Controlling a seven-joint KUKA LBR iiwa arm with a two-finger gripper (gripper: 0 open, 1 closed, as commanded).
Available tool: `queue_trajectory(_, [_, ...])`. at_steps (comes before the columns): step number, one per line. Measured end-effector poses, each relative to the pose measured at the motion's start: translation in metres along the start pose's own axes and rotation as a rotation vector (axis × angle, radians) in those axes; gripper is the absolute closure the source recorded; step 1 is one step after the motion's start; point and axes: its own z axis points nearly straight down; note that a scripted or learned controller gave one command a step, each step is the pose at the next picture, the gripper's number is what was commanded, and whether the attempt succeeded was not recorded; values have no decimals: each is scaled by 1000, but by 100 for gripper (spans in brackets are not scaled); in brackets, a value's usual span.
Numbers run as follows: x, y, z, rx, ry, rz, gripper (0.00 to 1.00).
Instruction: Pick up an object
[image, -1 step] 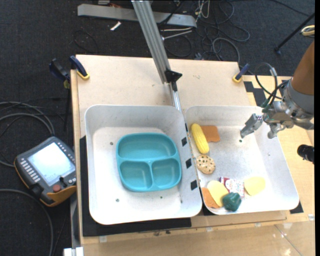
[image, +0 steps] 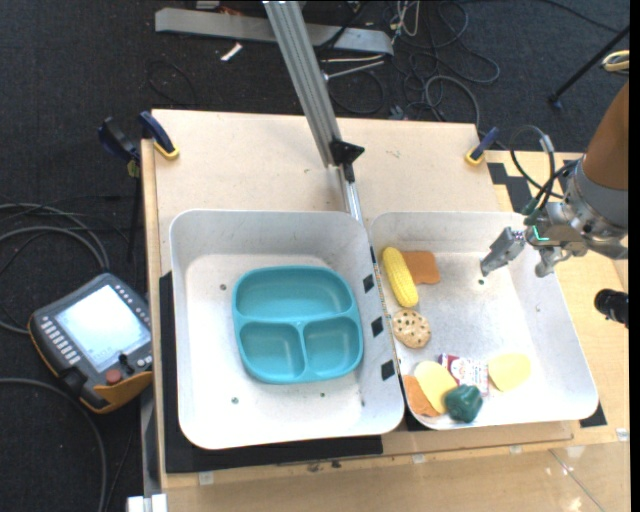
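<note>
I see my gripper (image: 520, 252) spread open, holding nothing, above the right bin (image: 560, 330), apart from the corn cob (image: 401, 277).

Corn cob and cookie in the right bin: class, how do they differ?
The corn cob is yellow and long; the cookie is tan, round and speckled dark. The corn cob lies nearer the bin's far side, beside an orange slice; the cookie lies closer to the camera. Both lie near the bin's left wall.
</note>
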Motion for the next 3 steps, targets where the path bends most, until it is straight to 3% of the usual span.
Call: queue_trajectory(3, [12, -7, 171, 2, 0, 2, 0])
